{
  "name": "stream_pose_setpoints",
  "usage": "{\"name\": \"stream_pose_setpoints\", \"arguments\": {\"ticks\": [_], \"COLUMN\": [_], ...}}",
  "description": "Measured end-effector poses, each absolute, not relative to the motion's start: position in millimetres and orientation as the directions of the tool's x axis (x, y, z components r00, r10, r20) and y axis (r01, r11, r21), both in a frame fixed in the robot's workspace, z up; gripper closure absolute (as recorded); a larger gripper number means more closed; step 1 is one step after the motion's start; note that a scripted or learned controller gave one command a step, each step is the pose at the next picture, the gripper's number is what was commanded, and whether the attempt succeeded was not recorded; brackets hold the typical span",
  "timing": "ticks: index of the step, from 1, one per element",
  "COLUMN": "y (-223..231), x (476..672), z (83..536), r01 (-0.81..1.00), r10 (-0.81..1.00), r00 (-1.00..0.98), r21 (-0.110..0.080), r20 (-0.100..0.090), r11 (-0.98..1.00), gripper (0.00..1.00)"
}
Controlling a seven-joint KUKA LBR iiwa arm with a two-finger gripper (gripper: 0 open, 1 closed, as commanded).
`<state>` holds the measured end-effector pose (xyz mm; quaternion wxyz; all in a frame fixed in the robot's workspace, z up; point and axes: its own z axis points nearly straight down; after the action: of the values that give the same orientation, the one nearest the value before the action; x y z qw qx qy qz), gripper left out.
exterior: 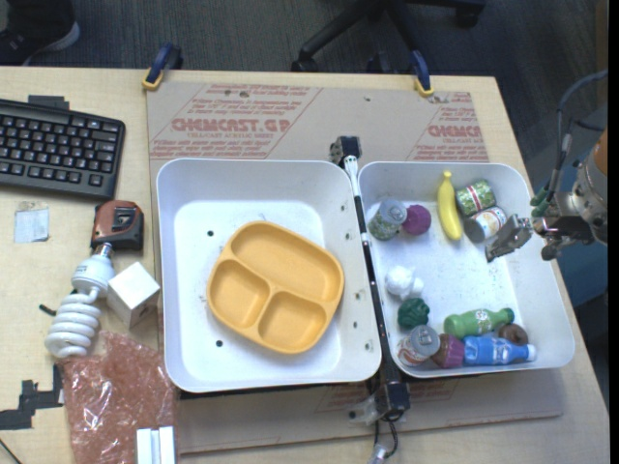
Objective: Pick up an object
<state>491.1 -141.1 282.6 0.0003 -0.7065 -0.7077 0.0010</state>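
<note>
Claw (527,235): we log it at the right edge of the frame, over the right rim of the right bin (551,288). Two fingers show spread apart with a gap between them; nothing sits in that gap, so we record it as open and holding nothing.

Right bin, contents, nearest the claw first:
- silver-ended can (486,223), just left of the claw, upper part of the bin
- green-labelled can (475,198), touching the silver-ended one from above
- yellow banana (449,208), lying lengthwise left of the cans
- purple ball (417,219) beside a clear rounded item (387,218), upper left of the bin
- small white figure (400,281) near the left wall
- dark green lump (414,312) below it
- green bottle (478,320) on its side, lower right
- blue bottle (495,351) on its side along the bottom wall, with a brown ring-shaped piece (515,334) just above it
- round tin with a grey top (421,342), lower left corner

Left bin (179,288), centre of the frame: one yellow divided tray (276,286) with three compartments.

Desk (77,95), left of the frame: black keyboard (58,148) at upper left, tape measure (118,225), spiral light bulb (77,307), white cube (133,291), pink speckled bag (116,394) at lower left.
</note>
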Motion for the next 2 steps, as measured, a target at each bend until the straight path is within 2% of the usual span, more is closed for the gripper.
{"name": "stream_pose_setpoints", "arguments": {"ticks": [1, 2], "y": [-150.7, -92.6], "x": [477.7, 494.8], "z": [95.5, 90.4], "r01": [1.000, 1.000], "r10": [1.000, 1.000], "r00": [0.002, 0.001], "r21": [-0.002, -0.002], "r20": [0.001, 0.001], "r11": [-0.002, -0.001], "gripper": [0.00, 0.00]}}
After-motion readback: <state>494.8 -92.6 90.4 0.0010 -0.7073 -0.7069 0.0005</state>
